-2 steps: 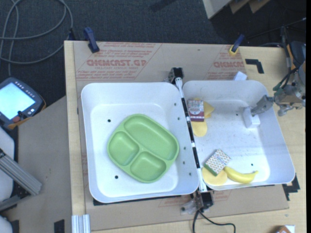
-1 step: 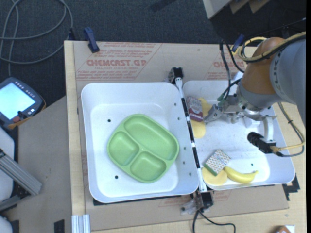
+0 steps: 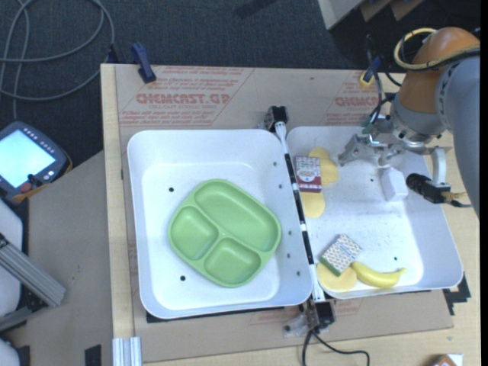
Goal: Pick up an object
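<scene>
Nothing looks picked yet: the gripper (image 3: 375,152) hangs over the right bin (image 3: 427,239), fingers spread and seemingly empty, while the banana (image 3: 377,275) lies near that bin's front edge, apart from it.

You look down from a single fixed camera above the bench (image 3: 229,90), tilted at a slant so the far edge sits toward the top of the frame. It stands far enough back to take in both white bins: the left bin (image 3: 152,151) and the right bin (image 3: 427,242) side by side, plus dark floor beyond. The arm (image 3: 438,75) enters from your right.
</scene>
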You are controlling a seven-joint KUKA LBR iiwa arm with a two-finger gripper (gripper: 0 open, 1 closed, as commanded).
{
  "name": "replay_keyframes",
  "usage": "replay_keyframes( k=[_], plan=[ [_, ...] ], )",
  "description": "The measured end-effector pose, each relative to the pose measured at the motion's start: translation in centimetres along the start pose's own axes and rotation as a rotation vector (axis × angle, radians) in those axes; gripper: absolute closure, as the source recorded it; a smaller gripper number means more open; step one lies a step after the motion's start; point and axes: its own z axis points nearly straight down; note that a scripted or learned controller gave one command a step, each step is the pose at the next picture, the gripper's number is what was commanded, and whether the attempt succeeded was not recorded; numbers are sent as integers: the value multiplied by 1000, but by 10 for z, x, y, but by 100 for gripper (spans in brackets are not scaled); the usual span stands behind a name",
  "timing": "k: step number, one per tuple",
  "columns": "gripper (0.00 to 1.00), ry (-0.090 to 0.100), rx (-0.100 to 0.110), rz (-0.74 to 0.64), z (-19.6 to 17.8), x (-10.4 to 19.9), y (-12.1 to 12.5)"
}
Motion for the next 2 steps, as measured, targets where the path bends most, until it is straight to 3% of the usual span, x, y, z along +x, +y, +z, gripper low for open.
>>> replay_keyframes(
  k=[1,2],
  plan=[
    [0,-2,-3,0,-75,-51,-1],
    [0,3,4,-2,-20,10,3]
  ],
)
